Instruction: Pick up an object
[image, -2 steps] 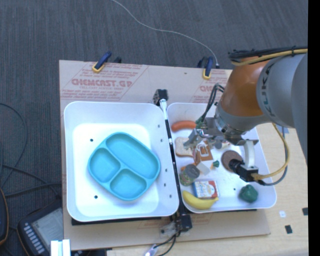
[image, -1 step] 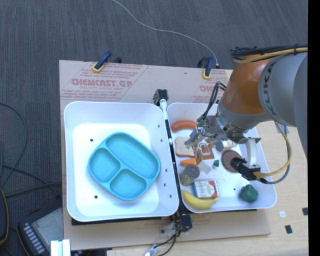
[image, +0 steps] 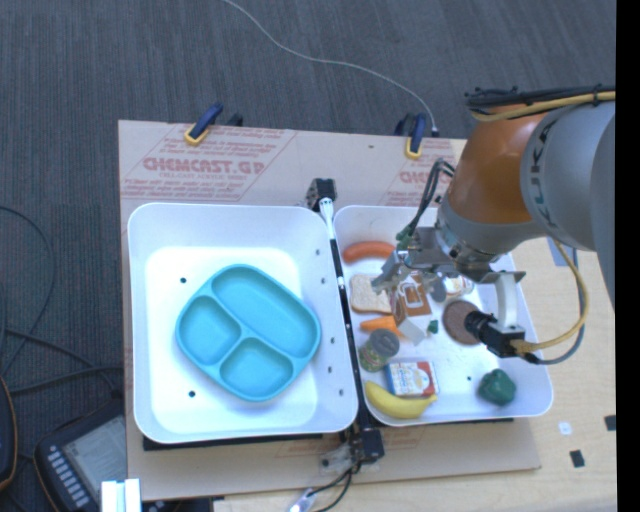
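My gripper (image: 405, 285) hangs over the middle of the right bin (image: 530, 395), its metal fingers pointing down among the items. Right under it lie a slice of toast (image: 367, 293) and a small orange carrot piece (image: 378, 324). An orange sausage (image: 368, 250) lies at the bin's far left corner. A grey-green round can (image: 379, 346), a small red-and-white carton (image: 411, 378) and a yellow banana (image: 398, 402) sit toward the front. A brown disc (image: 460, 322) and a green lump (image: 496, 386) lie to the right. Nothing clearly sits between the fingers.
The left bin (image: 160, 225) holds a blue three-compartment plate (image: 247, 331). Both bins rest on a cardboard sheet (image: 200, 165) held by clamps (image: 204, 122). The arm's orange band (image: 495, 175) and grey body cover the right bin's far right part.
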